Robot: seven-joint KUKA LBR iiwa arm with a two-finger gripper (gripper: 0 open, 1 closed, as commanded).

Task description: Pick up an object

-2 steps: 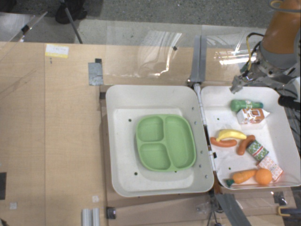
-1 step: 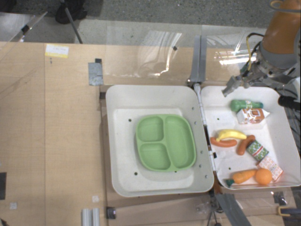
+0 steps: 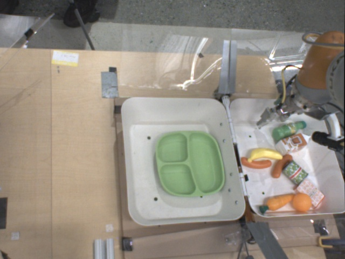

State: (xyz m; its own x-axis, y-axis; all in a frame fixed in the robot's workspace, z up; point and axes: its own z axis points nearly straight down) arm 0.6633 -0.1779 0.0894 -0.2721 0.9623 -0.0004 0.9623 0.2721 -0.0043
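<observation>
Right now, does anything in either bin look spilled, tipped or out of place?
Nothing stands out. The green divided plate lies flat in the left bin. The toy food sits loosely clustered in the right bin, banana resting against a sausage, nothing over the rim.

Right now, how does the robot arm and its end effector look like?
The arm is grey with a rounded orange band above the wrist. A yellow cable runs beside it. The end effector is small, metallic grey, with thin fingers.
</observation>
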